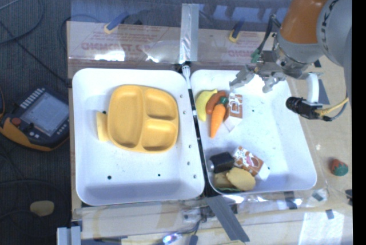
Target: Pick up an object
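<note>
Two clusters of objects are held in the right bin (297,141), and both crowd its left wall. Nearest the camera, in the front-left corner, three things are packed touching: one black item (220,161), one tan, potato-like piece (240,179) and one red-and-white packet (250,161). A grasp attempted here could be spoiled by the corner walls, against which a finger may be blocked, or two pieces could be dragged together.

Farther back, one carrot (217,118) is seen lying against one yellow, banana-like piece (203,102) and one brown-and-white packet (235,106). A single item is hard to isolate; a neighbour could be nudged or pinched along with it.

In the left bin (86,181), one yellow divided tray (143,118) is seen, with one pale yellow piece (101,126) partly tucked under its left edge.

Farthest back, the gripper (254,82) is seen above the rear of the right bin, fingers spread and nothing between them. It is judged to be just beside the brown-and-white packet, so a descent here risks landing between objects and closing on none.
</note>
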### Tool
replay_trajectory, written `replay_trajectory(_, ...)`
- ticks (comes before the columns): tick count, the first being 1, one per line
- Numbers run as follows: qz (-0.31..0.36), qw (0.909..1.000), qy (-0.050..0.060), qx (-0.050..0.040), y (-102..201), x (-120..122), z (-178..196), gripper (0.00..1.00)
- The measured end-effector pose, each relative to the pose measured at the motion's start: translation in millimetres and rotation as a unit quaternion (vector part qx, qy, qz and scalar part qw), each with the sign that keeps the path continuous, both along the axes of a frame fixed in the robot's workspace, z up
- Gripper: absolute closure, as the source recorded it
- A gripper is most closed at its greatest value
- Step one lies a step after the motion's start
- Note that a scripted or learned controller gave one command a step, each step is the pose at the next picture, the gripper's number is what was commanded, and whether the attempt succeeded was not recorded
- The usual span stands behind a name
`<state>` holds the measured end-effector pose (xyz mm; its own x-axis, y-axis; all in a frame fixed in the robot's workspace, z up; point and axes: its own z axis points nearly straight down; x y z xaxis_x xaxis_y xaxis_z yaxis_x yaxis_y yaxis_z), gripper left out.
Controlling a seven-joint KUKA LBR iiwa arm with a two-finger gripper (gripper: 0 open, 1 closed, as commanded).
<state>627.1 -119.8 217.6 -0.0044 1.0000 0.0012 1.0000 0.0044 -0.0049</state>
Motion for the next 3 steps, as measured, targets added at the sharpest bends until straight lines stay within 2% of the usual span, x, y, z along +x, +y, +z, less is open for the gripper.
replay_trajectory(1, 0.098, 0.9952, -0.002, 0.0003, -13, 15, -125, 0.0)
replay_trajectory(2, 0.099, 0.9951, 0.0, 0.0013, -13, 15, -118, 1.0)
replay_trajectory(3, 0.008, 1.0, 0.0, -0.0012, 52, 5, 5, 1.0)
